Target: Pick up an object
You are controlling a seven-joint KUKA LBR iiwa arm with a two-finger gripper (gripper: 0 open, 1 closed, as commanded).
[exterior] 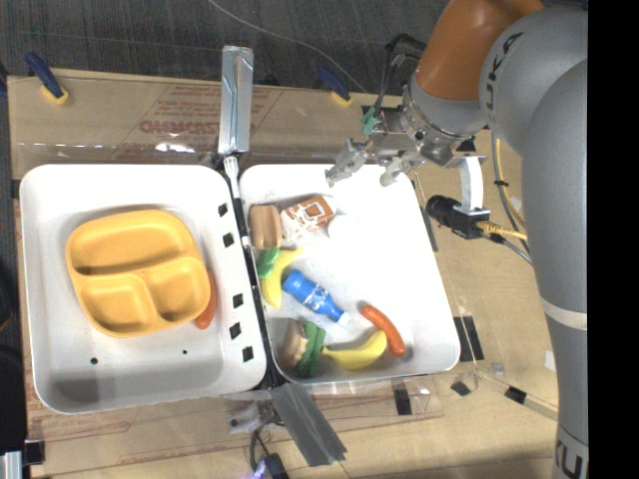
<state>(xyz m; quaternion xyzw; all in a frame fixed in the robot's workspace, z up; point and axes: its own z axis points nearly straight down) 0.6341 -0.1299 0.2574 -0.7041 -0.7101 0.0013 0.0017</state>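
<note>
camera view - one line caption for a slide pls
Open gripper hovers over the right bin of toy food; yellow tray sits in the left bin.

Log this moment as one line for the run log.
gripper: open, above right bin far edge | holding: nothing | right bin: blue bottle, banana, hot dog | left bin: yellow tray

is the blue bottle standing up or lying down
Lying down. The blue bottle rests on its side in the right bin, slanted between the bananas and the hot dog.
</note>
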